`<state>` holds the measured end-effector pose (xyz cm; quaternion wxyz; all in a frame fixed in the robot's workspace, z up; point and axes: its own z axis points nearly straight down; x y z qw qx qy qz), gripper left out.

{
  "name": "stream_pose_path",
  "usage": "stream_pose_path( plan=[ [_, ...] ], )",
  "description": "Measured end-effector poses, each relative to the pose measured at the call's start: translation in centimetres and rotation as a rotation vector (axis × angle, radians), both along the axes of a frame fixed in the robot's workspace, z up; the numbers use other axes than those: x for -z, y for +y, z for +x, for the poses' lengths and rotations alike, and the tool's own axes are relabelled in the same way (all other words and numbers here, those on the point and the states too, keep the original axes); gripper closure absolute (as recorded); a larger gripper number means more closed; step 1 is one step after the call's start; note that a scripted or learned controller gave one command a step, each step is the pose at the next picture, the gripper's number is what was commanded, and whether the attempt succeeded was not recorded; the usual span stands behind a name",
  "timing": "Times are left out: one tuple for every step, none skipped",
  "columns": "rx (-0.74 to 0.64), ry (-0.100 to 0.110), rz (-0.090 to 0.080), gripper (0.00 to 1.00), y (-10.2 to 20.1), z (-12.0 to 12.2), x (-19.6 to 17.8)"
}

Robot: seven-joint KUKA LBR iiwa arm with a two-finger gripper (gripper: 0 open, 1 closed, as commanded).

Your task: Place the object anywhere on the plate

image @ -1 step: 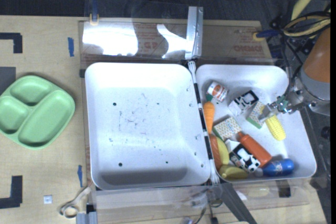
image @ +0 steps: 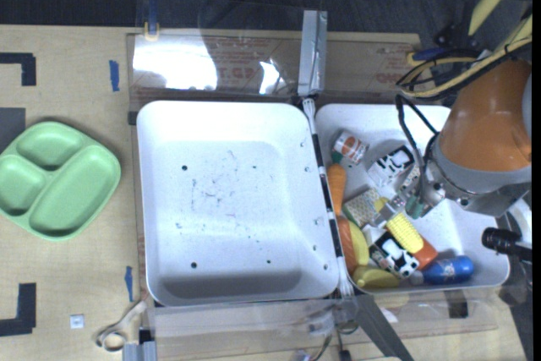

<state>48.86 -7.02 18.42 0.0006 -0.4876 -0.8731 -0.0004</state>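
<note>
- Camera view: the toy objects lie heaped in the right bin [image: 482, 279], among them a corn cob [image: 404, 232], an orange carrot [image: 336, 186], a blue piece [image: 450, 269] and a small can [image: 349, 147].
- The gripper [image: 412, 200] hangs low over that heap (whether it is open or closed, I cannot tell).
- The left bin [image: 169, 131] sits just beside it.
- The green plate [image: 56, 178], with 3 compartments, rests on the counter [image: 68, 63], well apart to the left.
</note>
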Motion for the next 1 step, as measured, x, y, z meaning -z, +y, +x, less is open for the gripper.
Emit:
stream_pose_path(
  plan=[
    [0.022, -0.003, -0.001, 1.00, 3.03, -0.87, -1.85]
  ],
)
